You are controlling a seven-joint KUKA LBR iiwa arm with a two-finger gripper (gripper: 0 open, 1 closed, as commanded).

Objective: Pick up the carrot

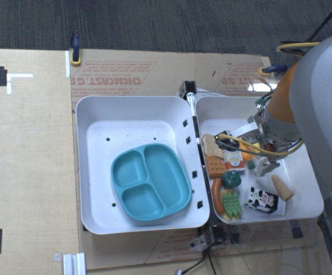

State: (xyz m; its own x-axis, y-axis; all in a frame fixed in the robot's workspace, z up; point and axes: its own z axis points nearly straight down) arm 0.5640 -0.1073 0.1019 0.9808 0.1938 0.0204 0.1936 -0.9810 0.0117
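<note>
The gripper (pixel 253 149) hangs low in the right bin (pixel 303 208), over the clutter near the divider; its finger state cannot be told. The carrot (pixel 247 148), an orange strip, lies right at the gripper, beside the waffle (pixel 215 166) and bread slice (pixel 211 145). A clean pick likely requires closing across the carrot's narrow width, clear of those neighbours.

We look down from one fixed camera above the bench (pixel 28 171), tilted at a slant, far enough back to take in both white bins: the left bin (pixel 91 153) sits at the frame's centre, the right bin (pixel 303 202) toward the right. The arm (pixel 326 107) enters from the right edge, and dark floor (pixel 154 10) crosses the top.
</note>
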